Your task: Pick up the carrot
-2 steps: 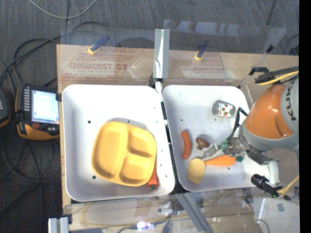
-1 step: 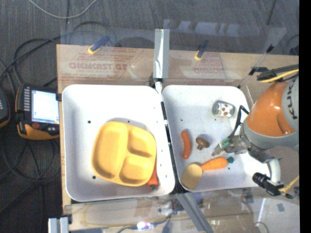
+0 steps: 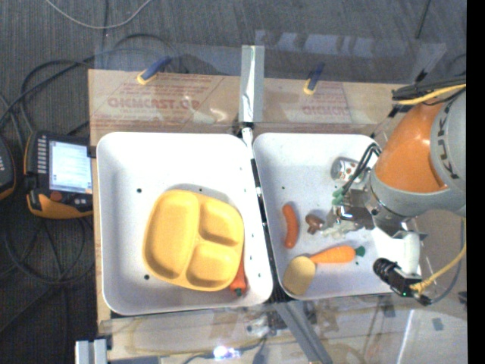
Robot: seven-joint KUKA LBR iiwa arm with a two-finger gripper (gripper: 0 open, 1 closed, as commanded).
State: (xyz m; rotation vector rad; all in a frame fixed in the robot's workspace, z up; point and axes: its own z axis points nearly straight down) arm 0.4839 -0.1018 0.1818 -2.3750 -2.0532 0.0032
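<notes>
Lying free in right bin [image 3: 303,154], carrot [image 3: 333,255] near front wall, between round tan piece [image 3: 298,274] and hand [image 3: 350,217]. Hand just above carrot, grip state impossible to tell. Yellow tray [image 3: 195,239] in left bin [image 3: 121,203].

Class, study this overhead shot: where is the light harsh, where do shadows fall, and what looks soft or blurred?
Camera view: the white bins are brightly lit, nearly washed out; the yellow divided plate throws a faint shadow; the carrot reads clearly; the hand is small and murky; the clear panels at the bench's bottom edge glare.
</notes>
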